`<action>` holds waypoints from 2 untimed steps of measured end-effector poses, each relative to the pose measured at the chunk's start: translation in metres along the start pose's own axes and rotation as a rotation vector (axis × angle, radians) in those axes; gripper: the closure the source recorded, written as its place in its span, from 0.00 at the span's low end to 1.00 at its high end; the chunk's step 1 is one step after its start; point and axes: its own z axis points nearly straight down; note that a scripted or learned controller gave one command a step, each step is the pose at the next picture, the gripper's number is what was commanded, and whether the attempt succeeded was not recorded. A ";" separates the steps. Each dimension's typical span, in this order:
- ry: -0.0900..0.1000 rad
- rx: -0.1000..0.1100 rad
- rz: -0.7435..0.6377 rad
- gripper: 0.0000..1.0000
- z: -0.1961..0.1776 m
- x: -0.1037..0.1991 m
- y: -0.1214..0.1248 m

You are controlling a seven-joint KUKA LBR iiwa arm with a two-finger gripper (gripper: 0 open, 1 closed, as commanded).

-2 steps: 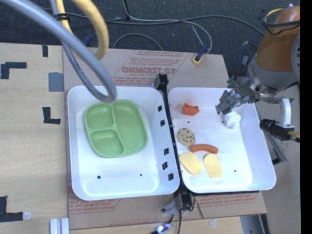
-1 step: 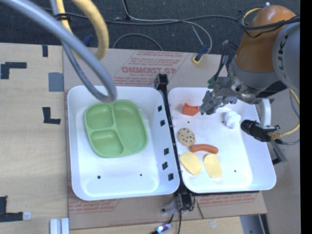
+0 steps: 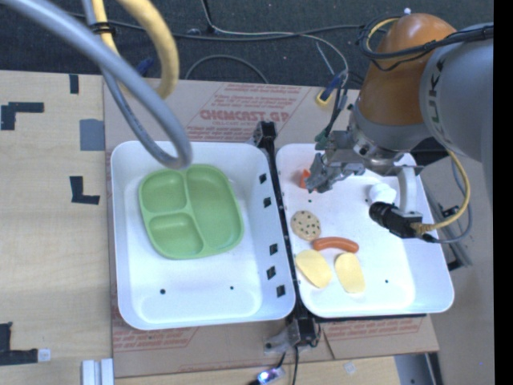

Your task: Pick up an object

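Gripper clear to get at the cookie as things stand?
Probably yes. The cookie lies flat in the right bin, with the end effector just above it in the picture. The sausage lies close by, but nothing covers the cookie.

The scene is viewed by a single fixed camera, mounted above the worktop and tilted downward at a slant. Both white bins are taken in whole: the left bin is seen near the middle of the frame and the right bin toward the right. The far edge of the worktop and a dark floor strip with cables are included along the top. The arm is seen entering from the right, close beneath the lens, so it appears large. A grey hose is crossed over the upper left, nearer the camera.
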 end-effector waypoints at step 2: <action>-0.001 0.002 -0.001 1.00 0.024 0.094 0.004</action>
